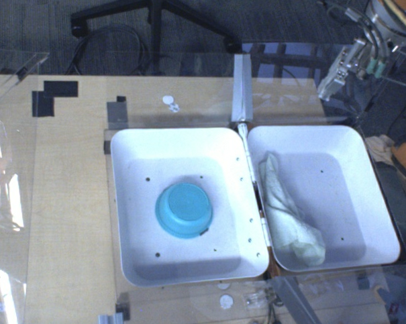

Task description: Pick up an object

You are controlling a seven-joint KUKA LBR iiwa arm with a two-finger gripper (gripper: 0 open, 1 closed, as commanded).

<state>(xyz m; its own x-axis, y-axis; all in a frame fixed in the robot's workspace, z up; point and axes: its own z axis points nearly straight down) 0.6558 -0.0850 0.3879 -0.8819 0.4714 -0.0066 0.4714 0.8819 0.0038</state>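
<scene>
A round blue bowl [185, 209] lies in the middle of the left white bin [132, 161]. A rolled white cloth [286, 211] stretches along the left wall of the right white bin [355, 178], from its middle down to the near corner. My gripper [330, 82] hangs high at the upper right, beyond the far edge of the right bin, apart from both objects, and nothing is seen in it.
A metal divider post [240, 89] rises behind the seam between the bins. A clear plastic panel [15, 166] stands at the left of the wooden bench. Cables and the arm's wrist [384, 9] crowd the top right corner.
</scene>
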